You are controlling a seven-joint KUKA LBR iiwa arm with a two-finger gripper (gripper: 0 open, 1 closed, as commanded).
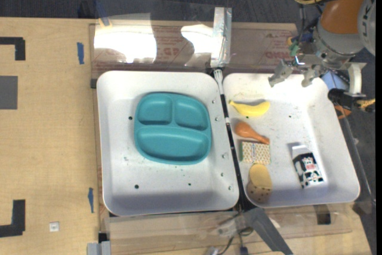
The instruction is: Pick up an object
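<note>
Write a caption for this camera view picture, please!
Robot pincer hovers open over the right bin, above a banana; a teal plate fills the left.

A single fixed camera looks down at a slant from above the bench (42, 128), taking in both white bins side by side: the left bin (113, 89) mid-frame, the right bin (334, 122) toward the right edge. It stands far enough back to include bench surface left of the bins and floor beyond the bench's far edge.
</note>
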